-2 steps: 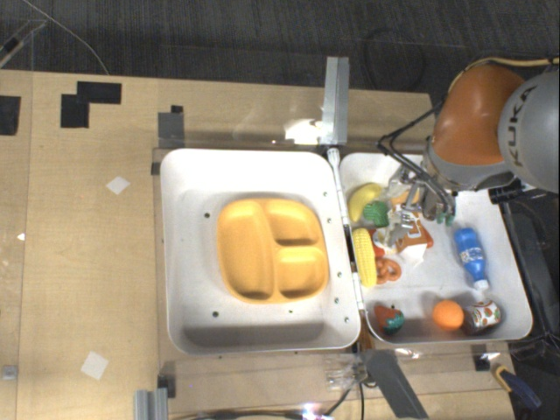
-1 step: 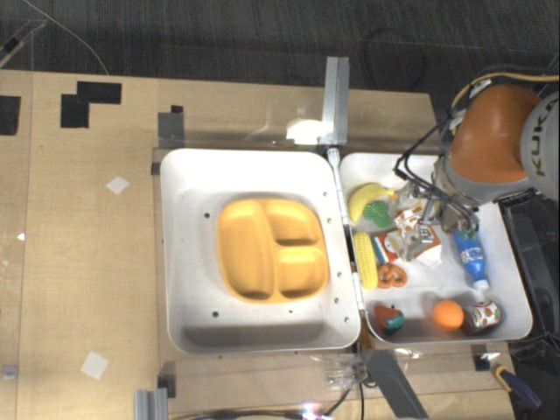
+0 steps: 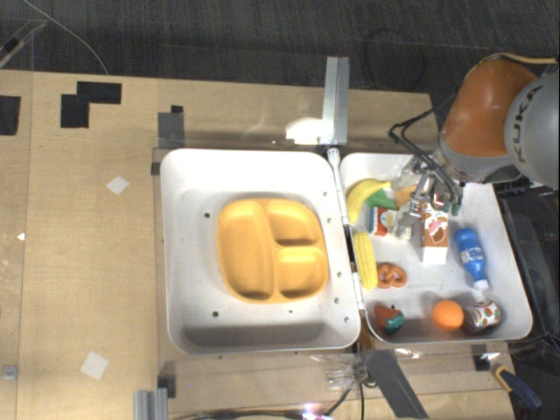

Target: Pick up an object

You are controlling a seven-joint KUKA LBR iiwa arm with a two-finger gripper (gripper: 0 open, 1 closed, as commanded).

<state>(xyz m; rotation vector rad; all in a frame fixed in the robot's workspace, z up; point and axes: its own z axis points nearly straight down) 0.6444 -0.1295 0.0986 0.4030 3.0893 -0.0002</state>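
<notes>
My gripper (image 3: 429,210) hangs low over the upper part of the right bin (image 3: 512,261), fingers spread and open. Right under it are a brown and white carton (image 3: 435,236) and a small red, green and white carton (image 3: 381,219); whether it touches either is unclear. A yellow banana (image 3: 361,195) lies at the bin's upper left. A corn cob (image 3: 365,261) lies along the left wall, with a pretzel (image 3: 392,276) beside it. A blue bottle (image 3: 470,256) lies to the right. An orange (image 3: 448,315), a small can (image 3: 483,316) and a red and teal toy (image 3: 389,318) line the front.
The left bin (image 3: 188,234) holds a yellow divided tray (image 3: 271,248). A metal post (image 3: 336,94) stands behind the divider between the bins. The arm's orange band (image 3: 481,112) looms over the right bin's back right corner.
</notes>
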